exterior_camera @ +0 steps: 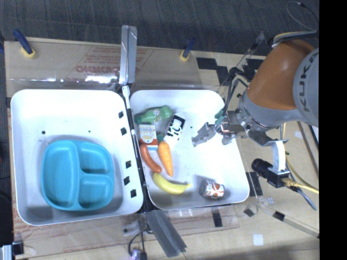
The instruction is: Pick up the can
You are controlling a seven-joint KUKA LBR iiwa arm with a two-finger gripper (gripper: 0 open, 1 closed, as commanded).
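Nearest edge first: the can (212, 189) is seen lying on its side in the right bin's (230, 169) near-right corner, close to the front wall and the right wall, untouched, so the pick isn't done yet; approach, descent, grasp and lift are all left, by the look of it. Just beside it to the left, a banana (169, 184) is laid along the front wall, w/ a small gap between, so little room is judged free on that side for a finger. Further in, open white floor is left in the bin's middle-right, and that's where the gripper (204, 135) is held, above the floor, well apart from the can and w/ nothing gripped; whether it's wide or narrow can't be told from this angle. Carrots (158, 157) and a green packet (154, 115) are crowded toward the divider, out of the likely path. Farthest left, a blue tray (78, 175) is sat in the other bin (27, 110), irrelevant to the move.
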